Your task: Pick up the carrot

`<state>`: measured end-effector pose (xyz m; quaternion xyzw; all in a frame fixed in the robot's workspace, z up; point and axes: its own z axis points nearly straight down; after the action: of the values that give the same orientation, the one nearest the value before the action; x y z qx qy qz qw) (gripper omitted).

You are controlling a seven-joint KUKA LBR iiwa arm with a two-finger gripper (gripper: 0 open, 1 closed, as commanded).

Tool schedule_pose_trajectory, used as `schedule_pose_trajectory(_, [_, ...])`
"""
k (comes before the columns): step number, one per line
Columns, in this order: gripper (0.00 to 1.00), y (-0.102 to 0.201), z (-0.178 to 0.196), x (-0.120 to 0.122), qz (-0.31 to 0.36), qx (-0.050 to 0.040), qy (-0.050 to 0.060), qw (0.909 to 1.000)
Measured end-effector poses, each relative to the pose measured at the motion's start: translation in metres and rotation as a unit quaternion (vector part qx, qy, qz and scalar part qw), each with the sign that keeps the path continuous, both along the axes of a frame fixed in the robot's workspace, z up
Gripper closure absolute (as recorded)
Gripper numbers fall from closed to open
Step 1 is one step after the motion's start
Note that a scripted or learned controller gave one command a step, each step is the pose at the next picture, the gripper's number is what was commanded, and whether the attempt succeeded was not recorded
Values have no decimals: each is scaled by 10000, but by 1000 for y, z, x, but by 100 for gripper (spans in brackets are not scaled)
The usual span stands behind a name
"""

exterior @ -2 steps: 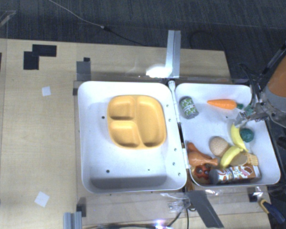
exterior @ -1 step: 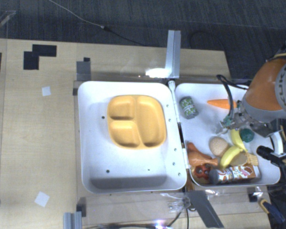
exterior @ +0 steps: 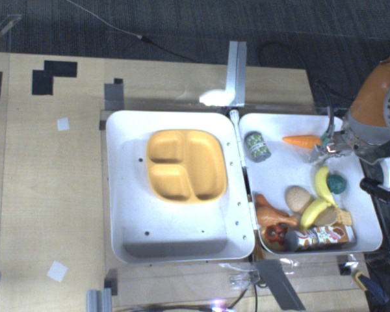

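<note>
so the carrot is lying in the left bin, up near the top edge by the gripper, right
Not quite. The camera view shows the carrot in the right bin, not the left one. The rest holds: it lies near that bin's top edge, close to the gripper.

The bench looks like pale matt wood. Both bins appear smooth white plastic with a faint sheen. The yellow tray looks like matt plastic. The carrot and banana seem smooth, slightly glossy plastic. The divider post is dull metal.
</note>
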<state>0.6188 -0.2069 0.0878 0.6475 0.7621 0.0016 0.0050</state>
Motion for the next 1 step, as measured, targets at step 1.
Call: schedule_pose_trajectory(1, [100, 69, 1, -13, -871, 28, -12, 9962])
